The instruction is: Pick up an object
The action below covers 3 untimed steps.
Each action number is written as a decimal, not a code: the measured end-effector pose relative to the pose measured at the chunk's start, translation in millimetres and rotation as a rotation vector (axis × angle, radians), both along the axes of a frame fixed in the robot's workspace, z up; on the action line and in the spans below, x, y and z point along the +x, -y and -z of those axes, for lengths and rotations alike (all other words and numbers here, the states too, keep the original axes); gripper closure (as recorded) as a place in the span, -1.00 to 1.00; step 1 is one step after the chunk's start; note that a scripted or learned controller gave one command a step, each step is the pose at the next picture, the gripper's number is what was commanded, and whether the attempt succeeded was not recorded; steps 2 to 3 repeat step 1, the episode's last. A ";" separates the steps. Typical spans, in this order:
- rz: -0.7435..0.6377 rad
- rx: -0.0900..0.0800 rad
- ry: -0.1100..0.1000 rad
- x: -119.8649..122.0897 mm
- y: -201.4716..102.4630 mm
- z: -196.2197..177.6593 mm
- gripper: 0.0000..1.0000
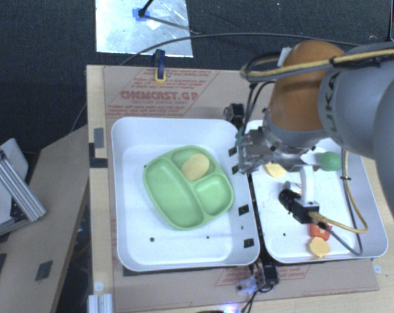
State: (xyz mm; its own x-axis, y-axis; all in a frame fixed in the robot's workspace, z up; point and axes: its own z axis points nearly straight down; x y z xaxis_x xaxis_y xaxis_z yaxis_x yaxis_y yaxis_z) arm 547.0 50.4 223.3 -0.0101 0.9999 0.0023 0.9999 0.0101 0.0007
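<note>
Target yellow piece (275, 170) near far left corner of right bin (370, 233), just beside gripper (250, 154). Treat as likely light, rigid, slippery; grasp across narrow middle. Cannot tell grip state from here

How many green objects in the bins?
2. A green divided plate in the left bin, and a small green piece at the far side of the right bin, beside the arm. The arm may hide more.
</note>
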 end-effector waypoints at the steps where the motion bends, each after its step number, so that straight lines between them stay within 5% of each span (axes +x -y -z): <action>1: 0.000 0.000 -0.001 -12.7 -59.3 6.3 1.00; 3: 0.000 0.000 -0.001 -12.7 -59.3 6.3 1.00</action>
